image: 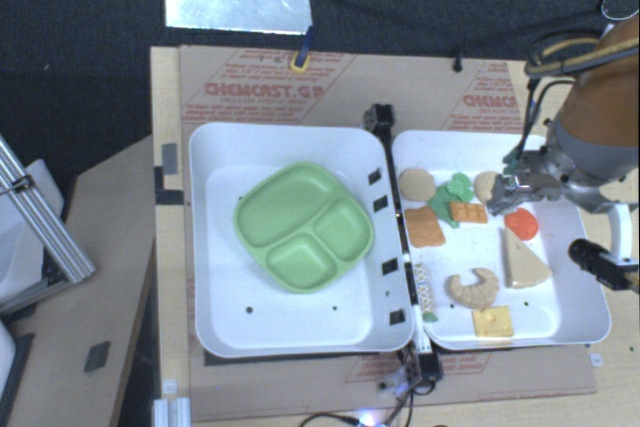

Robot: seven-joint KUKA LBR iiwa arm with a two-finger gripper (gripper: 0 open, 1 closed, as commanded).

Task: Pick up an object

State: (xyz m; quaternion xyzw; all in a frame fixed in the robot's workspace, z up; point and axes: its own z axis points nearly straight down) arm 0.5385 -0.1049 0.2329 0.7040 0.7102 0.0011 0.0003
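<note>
Gripper [510, 192] hovers low at the right bin's [560, 327] far edge, just above the tomato [521, 224]; its state is unclear. Approach stage, apparently: next comes a straight drop and squeeze.

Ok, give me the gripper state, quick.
Gripper: low over the right bin, by the red piece; open or closed cannot be told.
</note>
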